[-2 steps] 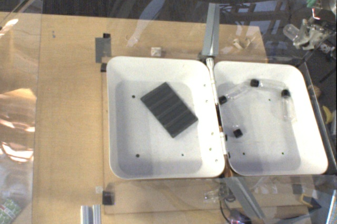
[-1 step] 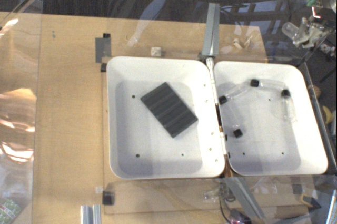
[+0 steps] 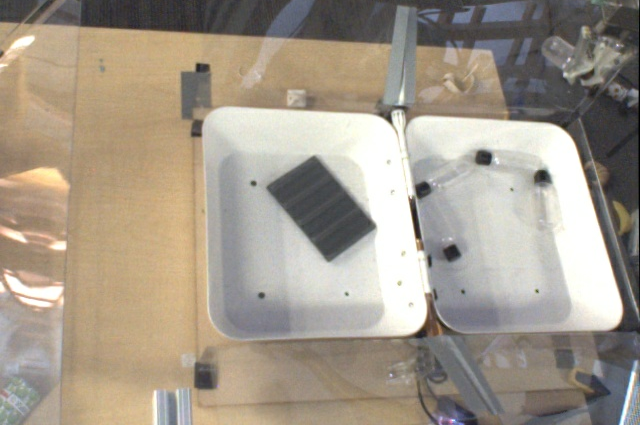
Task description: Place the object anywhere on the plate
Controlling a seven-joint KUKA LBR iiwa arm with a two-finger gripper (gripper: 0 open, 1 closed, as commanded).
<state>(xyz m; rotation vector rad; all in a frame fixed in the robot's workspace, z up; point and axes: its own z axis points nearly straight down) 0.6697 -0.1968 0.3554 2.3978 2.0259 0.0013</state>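
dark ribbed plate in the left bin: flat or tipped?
Flat. The dark ribbed plate lies face-up on the left bin floor, turned diagonally, no edge raised.

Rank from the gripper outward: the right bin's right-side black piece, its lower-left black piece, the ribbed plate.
1. Right-side black piece, right bin, nearest the gripper at top right.
2. Lower-left black piece, same bin.
3. Ribbed plate, left bin, farthest.
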